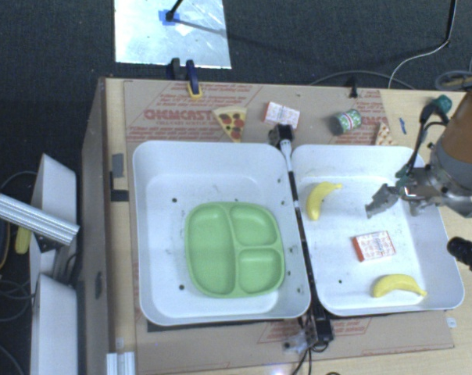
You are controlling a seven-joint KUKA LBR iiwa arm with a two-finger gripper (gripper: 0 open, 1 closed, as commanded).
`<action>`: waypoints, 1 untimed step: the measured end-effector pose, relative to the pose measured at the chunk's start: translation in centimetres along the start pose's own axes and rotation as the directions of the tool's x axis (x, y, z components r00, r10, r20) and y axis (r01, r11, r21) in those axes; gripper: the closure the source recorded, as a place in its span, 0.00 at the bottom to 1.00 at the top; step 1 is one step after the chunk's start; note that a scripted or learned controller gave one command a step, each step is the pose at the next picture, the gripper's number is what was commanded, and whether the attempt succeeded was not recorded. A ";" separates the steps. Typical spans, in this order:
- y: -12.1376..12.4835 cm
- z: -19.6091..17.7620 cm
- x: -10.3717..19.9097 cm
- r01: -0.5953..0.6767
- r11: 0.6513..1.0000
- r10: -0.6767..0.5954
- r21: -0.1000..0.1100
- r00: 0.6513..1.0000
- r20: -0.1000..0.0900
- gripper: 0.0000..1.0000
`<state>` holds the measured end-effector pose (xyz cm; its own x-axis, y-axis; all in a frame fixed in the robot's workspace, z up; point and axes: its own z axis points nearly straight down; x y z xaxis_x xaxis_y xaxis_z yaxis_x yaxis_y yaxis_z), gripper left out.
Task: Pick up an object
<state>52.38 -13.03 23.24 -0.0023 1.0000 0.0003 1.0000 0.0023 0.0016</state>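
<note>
Arm (463,143) from right, tool (379,202) low

Lighting is even and moderately bright from overhead. The two white bins (220,166) appear slightly washed out, shadows beneath objects are soft and short. A reflective sheet (173,22) on the dark floor (48,30) shows glare. Overall sharpness is modest, the arm (455,162) slightly blurred.
</note>
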 end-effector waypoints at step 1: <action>0.0 0.0 0.0 0.000 1.000 0.000 0.000 1.000 0.000 0.00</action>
<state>52.37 -13.05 23.23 -0.0021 1.0000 0.0001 1.0000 0.0021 0.0017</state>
